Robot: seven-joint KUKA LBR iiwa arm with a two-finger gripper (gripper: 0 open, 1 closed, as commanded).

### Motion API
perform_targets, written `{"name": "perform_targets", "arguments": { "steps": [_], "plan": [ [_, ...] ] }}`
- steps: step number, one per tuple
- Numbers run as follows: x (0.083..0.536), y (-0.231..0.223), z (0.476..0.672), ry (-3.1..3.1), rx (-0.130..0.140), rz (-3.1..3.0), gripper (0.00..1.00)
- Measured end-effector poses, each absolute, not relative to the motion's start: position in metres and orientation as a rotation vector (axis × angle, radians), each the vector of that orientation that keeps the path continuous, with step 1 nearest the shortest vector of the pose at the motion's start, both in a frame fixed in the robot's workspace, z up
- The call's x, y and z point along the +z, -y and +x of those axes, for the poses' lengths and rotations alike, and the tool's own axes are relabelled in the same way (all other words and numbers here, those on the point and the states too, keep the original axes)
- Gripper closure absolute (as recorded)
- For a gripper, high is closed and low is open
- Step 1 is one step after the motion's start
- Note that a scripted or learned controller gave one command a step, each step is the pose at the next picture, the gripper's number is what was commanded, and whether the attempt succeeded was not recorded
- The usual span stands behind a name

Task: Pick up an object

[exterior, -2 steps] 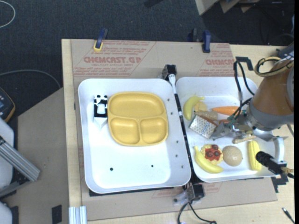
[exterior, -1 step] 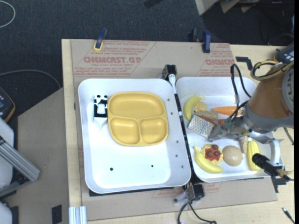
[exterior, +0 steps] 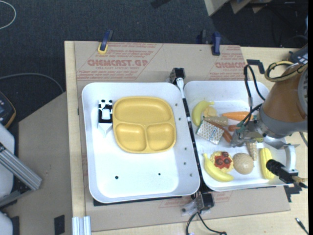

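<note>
The right bin (exterior: 222,88) holds several food items: a banana (exterior: 198,112) at its left, a carrot (exterior: 236,115), a speckled grey block (exterior: 210,130), a second banana (exterior: 217,171) at the front, a red berry piece (exterior: 223,160), a tan egg-shaped item (exterior: 243,163) and a yellow piece (exterior: 267,163). My gripper (exterior: 243,135) is low in this bin, just right of the speckled block and above the egg-shaped item. The wrist hides the fingertips.
The left bin (exterior: 132,180) carries a yellow divided tray (exterior: 144,124) and a small black-and-white tag (exterior: 104,112). Clamps (exterior: 103,42) hold the cardboard base at the back. Cables (exterior: 252,82) run along the arm over the right bin's far corner.
</note>
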State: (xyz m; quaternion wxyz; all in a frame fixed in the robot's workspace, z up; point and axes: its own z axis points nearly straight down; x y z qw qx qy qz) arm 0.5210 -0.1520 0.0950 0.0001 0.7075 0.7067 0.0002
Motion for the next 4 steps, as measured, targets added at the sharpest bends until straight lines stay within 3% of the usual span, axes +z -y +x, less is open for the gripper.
{"name": "perform_targets", "arguments": {
  "steps": [2, 3, 4],
  "plan": [
    [0.197, 0.148, 0.518, -2.218, 0.004, 2.216, 1.00],
    [0.227, 0.148, 0.519, -2.219, 0.004, 2.216, 1.00],
    [0.216, 0.097, 0.521, -2.228, 0.000, 2.219, 1.00]
  ]
}}
